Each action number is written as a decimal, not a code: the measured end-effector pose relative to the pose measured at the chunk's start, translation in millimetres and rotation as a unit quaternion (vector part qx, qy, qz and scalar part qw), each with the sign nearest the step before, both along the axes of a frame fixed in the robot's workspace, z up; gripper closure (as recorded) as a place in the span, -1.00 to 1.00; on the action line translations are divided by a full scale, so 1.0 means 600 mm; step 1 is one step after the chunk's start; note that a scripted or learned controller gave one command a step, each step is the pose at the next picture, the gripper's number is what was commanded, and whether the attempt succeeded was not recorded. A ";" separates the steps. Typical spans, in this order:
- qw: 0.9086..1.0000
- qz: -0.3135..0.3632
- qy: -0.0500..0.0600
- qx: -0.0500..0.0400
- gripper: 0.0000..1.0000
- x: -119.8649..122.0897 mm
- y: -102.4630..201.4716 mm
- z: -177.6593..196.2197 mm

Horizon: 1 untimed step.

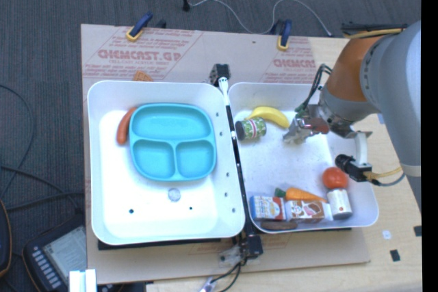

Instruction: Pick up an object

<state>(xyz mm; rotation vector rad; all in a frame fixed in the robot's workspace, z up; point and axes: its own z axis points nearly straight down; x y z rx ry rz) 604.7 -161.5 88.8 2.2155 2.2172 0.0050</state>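
Note:
My gripper (300,132) hangs over the upper middle of the right bin (274,161), just right of a yellow banana (268,117). I see nothing in its grasp. A small jar with a green label (251,128) lies left of the banana by the bin's left wall. A red tomato (335,178) sits at the right. Along the near wall are an orange carrot (302,194), a flat juice carton (287,209) and a small white can (339,204).
The left bin (109,215) holds a blue divided plate (172,141), a reddish sausage (124,125) at the plate's left edge, and a small clear disc (174,195) below the plate. The grey arm (383,78) comes in from the right.

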 end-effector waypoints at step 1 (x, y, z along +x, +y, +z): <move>1.000 0.001 -0.001 -0.001 1.00 0.111 -0.052 -0.001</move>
